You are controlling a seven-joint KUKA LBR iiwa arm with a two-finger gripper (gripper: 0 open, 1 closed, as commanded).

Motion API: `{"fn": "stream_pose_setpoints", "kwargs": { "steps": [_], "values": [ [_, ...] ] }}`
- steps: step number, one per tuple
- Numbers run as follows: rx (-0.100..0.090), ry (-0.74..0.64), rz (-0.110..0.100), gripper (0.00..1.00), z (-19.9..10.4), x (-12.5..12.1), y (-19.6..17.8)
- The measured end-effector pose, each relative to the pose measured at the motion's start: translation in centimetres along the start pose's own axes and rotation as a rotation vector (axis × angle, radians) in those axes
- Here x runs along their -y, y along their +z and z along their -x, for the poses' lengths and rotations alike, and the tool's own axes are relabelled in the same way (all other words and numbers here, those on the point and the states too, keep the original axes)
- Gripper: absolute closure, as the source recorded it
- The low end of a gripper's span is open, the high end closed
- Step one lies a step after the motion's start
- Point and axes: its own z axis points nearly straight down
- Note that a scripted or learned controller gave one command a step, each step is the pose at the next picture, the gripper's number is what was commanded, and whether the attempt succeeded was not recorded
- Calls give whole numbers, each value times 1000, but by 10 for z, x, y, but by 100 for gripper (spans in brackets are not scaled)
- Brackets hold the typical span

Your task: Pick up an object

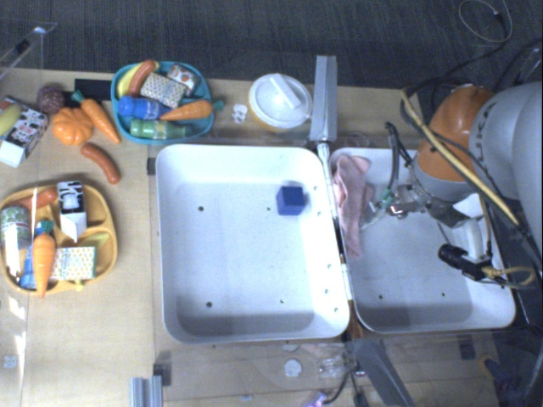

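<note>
While the gripper (373, 203) sits low in the right bin (424, 312) beside a pink cloth (350, 195), its state is unclear; a blue cube (291, 199) lies in the left bin (221, 303).

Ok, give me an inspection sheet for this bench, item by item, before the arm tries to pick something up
Surface: wooden bench bearing two shallow white bins side by side, left bin and right bin.
Job's things: blue cube lying in the left bin; pink cloth draped at the right bin's left wall.
Clutter: blue bowl and yellow tray of toy food; loose orange pumpkin, carrot, sausage; white lidded container.
Grippers: tool over the right bin, beside the pink cloth; grip state cannot be told.
Cables: yellow cable and black cables along the arm; thin wire loop on the floor.
Surroundings: dark carpet behind the bench.
</note>
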Motion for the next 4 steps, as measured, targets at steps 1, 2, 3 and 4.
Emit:
{"fn": "stream_pose_setpoints", "kwargs": {
  "steps": [1, 2, 3, 4],
  "values": [
    [-1, 112, -12, 0, 10, -75, 4],
    [-1, 190, -11, 0, 78, -44, -120],
    [-4, 54, -12, 0, 24, -71, -6],
    [-2, 48, -10, 100, 24, -72, -15]
  ]
}}
